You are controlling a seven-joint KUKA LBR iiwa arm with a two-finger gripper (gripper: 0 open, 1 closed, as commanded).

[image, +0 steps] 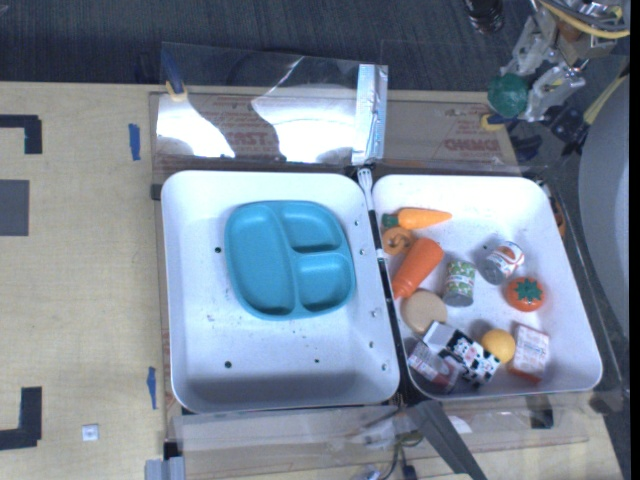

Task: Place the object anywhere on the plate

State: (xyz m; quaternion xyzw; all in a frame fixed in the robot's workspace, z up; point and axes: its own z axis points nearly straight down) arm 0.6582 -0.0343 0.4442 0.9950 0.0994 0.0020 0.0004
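A blue divided plate [290, 258] lies in the left white bin [200, 358], a little toward its far side. My gripper [522, 86] hangs high at the top right, beyond the far edge of the right bin [580, 348]. It is shut on a round dark-green object [508, 94], which sits between the pale fingertips. Gripper and object are well to the right of the plate and farther back.
The right bin holds two orange carrots [417, 264], a small green can [460, 280], a silver can [499, 261], a tomato [526, 293], a yellow ball [498, 345], a beige disc [424, 310] and small boxes [531, 352]. A shiny plastic sheet [270, 118] lies behind the left bin.
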